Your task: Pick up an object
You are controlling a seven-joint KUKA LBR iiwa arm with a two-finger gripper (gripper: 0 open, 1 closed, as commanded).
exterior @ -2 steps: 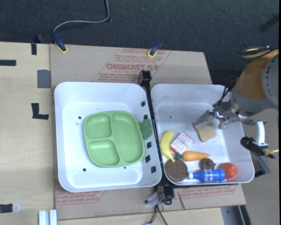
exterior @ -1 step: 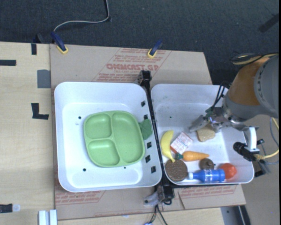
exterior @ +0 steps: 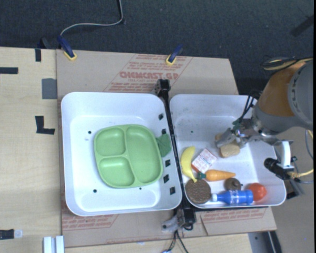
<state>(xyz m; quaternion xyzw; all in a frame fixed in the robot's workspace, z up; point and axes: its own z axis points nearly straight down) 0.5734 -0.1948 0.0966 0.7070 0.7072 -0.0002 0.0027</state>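
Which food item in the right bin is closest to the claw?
The tan bread-like chunk, right by the claw; banana and carrot lie farther toward the bin's front.

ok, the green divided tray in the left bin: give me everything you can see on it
The green tray is a light green, smooth, plastic-looking plate with rounded corners and three compartments: two smaller ones on the view's left, one larger on the right. It lies flat and face up on the floor of the left bin, turned slightly off the bin's edges, roughly central. Nothing lies in its compartments. A darker green piece sits at its right edge by the divider; whether they touch I can't tell.
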